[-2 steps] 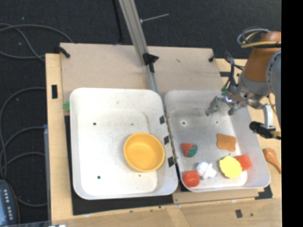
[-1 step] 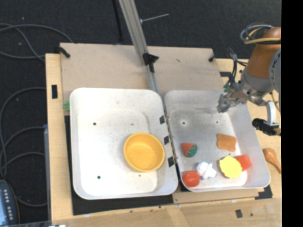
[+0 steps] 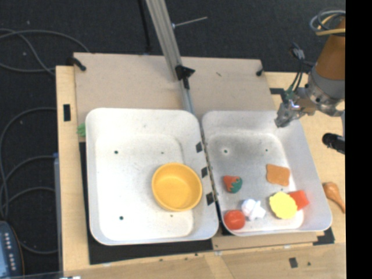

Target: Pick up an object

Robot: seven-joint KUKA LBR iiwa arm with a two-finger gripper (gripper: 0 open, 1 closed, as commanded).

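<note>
The right bin holds several small items near its front: an orange wedge, a red and green strawberry-like piece, a red ball, a white lump, a yellow piece and a red block. A yellow bowl sits in the left bin. My gripper hangs over the right bin's far right corner, well behind the items and apart from all of them. Nothing shows between its tips.
A slanted metal post rises behind the bins. An orange object lies on the bench right of the right bin. Cables trail on the dark floor at left.
</note>
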